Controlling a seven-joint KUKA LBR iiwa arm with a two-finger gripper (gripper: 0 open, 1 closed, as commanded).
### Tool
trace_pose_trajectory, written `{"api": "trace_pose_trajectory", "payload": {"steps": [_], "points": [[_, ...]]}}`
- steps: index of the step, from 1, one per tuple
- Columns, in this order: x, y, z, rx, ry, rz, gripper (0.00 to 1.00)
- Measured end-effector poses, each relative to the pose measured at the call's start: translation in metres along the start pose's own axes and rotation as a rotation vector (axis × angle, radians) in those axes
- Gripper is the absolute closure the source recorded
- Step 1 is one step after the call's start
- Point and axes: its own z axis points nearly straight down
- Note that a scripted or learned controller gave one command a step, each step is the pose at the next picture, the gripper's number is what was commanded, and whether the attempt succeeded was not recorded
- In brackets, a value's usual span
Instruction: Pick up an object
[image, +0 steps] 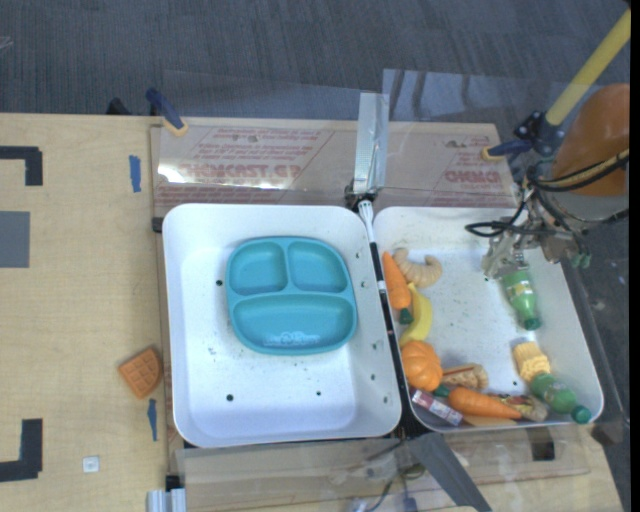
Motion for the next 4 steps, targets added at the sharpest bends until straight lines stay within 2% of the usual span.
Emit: {"api": "trace_pose_trajectory", "payload": {"steps": [1, 2, 3, 4], "points": [[0.000, 0.000, 0.001, -0.001, 0.002, 0.000, 0.00], [0.013, -0.007, 0.015, -0.007, 0.021, -0.038, 0.00], [0.019, 0.013, 0.015, -0.008, 0.022, -0.041, 0.00], [0.017, -0.012, 0.015, -0.006, 0.015, -0.179, 0.00]]}}
